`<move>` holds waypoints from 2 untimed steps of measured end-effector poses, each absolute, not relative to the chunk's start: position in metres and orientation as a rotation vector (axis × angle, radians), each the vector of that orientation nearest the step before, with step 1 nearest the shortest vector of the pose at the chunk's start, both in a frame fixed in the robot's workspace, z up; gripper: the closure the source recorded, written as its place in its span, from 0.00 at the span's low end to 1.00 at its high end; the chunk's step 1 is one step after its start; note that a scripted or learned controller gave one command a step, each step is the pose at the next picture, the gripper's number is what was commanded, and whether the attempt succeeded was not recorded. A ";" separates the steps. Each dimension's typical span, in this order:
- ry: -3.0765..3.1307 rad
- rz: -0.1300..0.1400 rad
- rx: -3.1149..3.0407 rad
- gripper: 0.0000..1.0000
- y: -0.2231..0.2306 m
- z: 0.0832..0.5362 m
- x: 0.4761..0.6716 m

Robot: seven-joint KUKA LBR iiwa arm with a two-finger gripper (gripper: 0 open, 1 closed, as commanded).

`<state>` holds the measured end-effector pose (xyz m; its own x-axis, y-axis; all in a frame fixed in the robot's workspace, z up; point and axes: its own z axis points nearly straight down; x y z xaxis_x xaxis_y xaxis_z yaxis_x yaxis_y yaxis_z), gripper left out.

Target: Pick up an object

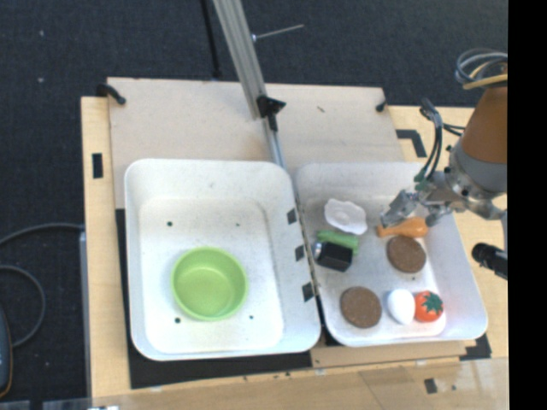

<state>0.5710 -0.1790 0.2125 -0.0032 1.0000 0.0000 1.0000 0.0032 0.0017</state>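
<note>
Meanwhile, the gripper (400,216) hangs over the right bin (376,182), jaws touching an orange object (408,227); whether they clasp it cannot be told. Just below that object lies a brown disc (406,254); a green bowl (209,284) sits well left.

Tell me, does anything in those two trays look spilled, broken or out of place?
Nothing stands out. The green bowl sits upright in the left tray; the small items, like the tomato and egg, lie scattered but intact in the right tray.
</note>
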 end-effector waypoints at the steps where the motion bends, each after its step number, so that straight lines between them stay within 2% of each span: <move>1: 2.224 0.002 2.218 0.00 -0.179 0.213 0.571; 2: 2.223 -0.005 2.223 0.00 -0.172 0.166 0.567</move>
